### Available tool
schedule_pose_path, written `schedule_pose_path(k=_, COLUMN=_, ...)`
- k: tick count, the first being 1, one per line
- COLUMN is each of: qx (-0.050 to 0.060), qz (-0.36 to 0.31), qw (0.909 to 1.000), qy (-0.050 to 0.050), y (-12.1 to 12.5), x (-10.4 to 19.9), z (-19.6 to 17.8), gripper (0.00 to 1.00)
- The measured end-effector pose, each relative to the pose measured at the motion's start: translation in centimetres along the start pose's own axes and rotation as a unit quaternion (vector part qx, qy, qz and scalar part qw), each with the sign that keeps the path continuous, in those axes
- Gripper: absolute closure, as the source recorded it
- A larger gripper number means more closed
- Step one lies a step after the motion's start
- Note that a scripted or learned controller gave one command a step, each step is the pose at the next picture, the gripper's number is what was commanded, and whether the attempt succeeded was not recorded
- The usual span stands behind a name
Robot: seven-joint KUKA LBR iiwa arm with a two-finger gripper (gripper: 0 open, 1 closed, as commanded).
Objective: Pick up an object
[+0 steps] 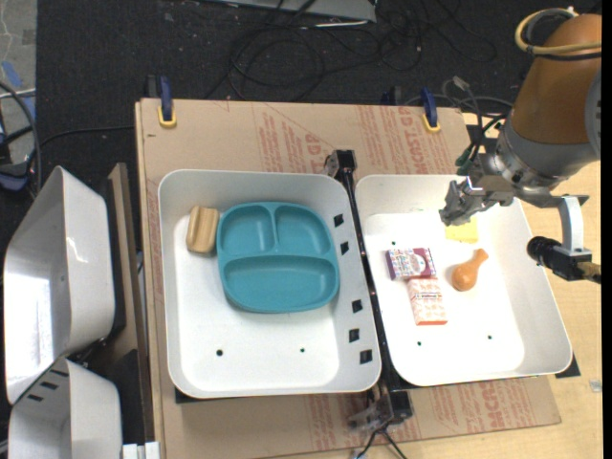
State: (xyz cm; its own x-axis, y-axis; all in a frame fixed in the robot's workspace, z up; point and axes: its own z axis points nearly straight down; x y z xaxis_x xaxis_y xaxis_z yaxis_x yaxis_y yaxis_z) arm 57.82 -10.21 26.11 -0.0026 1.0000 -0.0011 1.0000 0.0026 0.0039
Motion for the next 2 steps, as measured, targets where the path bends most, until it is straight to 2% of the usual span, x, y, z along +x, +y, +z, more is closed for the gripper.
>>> schedule_pose_path(k=1, qx=0.001, qz=-0.003, qw=1.0, qy=0.001, y=1.4, x=5.2, z=-0.3, gripper=1.0)
schedule_pose_path(k=2, qx=0.003, qz=-0.003, qw=1.0, qy=0.001, y=2.7, x=10.8, z=1.7, gripper=1.0)
